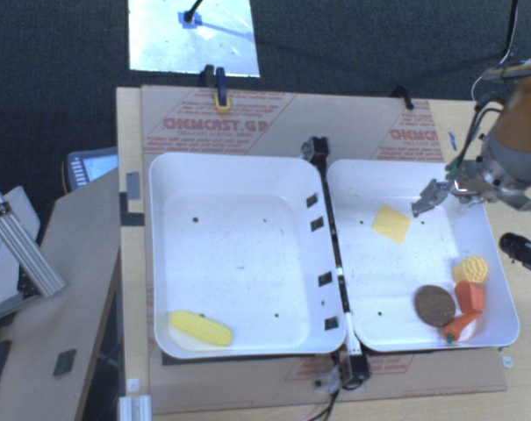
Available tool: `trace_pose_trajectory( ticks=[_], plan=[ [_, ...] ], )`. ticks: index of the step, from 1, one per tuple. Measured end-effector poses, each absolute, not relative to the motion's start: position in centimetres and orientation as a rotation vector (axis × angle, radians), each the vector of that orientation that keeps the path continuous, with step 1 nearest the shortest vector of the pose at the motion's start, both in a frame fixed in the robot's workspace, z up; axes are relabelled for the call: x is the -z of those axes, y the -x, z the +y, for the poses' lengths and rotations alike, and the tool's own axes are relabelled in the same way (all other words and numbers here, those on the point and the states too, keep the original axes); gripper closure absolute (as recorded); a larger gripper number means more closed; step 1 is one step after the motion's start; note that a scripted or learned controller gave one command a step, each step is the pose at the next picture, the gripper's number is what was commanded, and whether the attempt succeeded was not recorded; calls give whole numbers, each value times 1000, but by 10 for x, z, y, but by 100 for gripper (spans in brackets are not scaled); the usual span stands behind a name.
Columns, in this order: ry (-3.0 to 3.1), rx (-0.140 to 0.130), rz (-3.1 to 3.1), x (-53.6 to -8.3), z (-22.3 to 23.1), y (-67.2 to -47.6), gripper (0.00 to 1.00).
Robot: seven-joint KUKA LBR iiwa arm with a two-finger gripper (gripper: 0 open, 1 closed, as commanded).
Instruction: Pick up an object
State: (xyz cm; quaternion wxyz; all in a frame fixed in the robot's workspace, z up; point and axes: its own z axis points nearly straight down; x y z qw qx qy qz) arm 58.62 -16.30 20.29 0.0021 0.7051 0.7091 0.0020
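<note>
My gripper (426, 200) hangs over the right bin (502, 331) near its back right corner, just right of and slightly above a flat yellow square (391, 224). Nothing is visibly held in it. In the front right corner of that bin lie a brown round disc (434, 305), a small yellow bumpy piece (472, 269), a red-orange block (470, 296) and an orange carrot-like piece (459, 327), all close together. A yellow corn cob (199, 327) lies in the front left corner of the left bin (160, 174).
A black-clipped divider (328, 244) runs between the two bins. Both bins rest on a cardboard sheet (247, 121). A shiny metal plate (193, 24) lies behind the bench. An aluminium rail (19, 244) stands at the far left.
</note>
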Motion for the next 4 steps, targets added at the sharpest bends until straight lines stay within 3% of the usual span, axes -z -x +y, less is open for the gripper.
trace_pose_trajectory(
  ticks=[1,2,3,4],
  plan=[
    [-2207,-5,2228,-210,-165,-588,100],
    [-2207,-5,2231,-239,-90,-598,100],
    [-2213,0,2236,-181,-24,-602,100],
    [-2201,-16,2239,-277,103,-568,100]
  ],
)
